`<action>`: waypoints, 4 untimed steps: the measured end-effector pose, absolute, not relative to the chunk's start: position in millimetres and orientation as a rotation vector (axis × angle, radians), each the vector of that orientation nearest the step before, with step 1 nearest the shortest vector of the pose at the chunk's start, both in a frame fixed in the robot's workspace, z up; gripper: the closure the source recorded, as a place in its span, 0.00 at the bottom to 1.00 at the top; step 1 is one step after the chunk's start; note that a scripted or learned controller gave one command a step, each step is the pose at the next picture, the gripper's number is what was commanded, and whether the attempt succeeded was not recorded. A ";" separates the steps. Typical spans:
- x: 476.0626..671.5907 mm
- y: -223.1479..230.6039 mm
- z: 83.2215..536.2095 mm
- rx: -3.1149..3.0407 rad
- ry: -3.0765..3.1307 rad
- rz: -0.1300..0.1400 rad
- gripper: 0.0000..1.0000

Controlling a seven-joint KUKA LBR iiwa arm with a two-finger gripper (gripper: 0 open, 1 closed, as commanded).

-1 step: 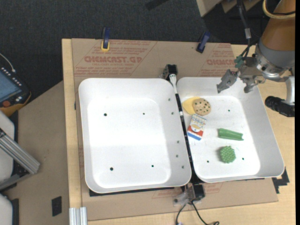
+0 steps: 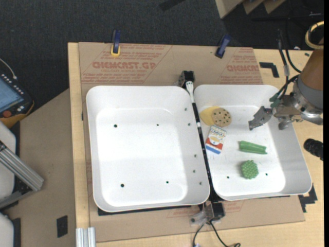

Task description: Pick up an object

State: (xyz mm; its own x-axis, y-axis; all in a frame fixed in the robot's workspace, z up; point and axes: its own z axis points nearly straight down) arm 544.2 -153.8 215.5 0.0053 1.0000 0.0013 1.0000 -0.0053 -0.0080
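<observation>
My gripper [image 2: 263, 116] hovers over the right shallow white bin [image 2: 288, 184]; jaw state cannot be determined.

From bin centre: round tan cookie with dark dots [image 2: 220, 117] at 10 o'clock, small white carton with red and blue print [image 2: 216, 139] at 9 o'clock, flat green bean pod [image 2: 252, 147] at 4 o'clock, bumpy green ball [image 2: 249, 169] at 5 o'clock. My gripper sits at 1 o'clock, apart from all four.
</observation>
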 end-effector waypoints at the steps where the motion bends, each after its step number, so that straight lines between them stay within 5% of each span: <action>1: 538.2 -115.4 177.9 -2.215 -2.220 0.003 0.00; 2: 476.0 -124.6 189.8 -2.221 -2.214 0.004 0.00; 3: 484.8 -145.9 79.9 -2.223 -2.215 0.002 0.00; 4: 538.2 -106.8 84.7 -2.219 -2.230 -0.004 0.00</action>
State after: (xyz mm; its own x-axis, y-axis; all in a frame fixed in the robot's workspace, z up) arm 538.2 -106.8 84.7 -0.0045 1.0000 -0.0012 1.0000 0.0045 0.0049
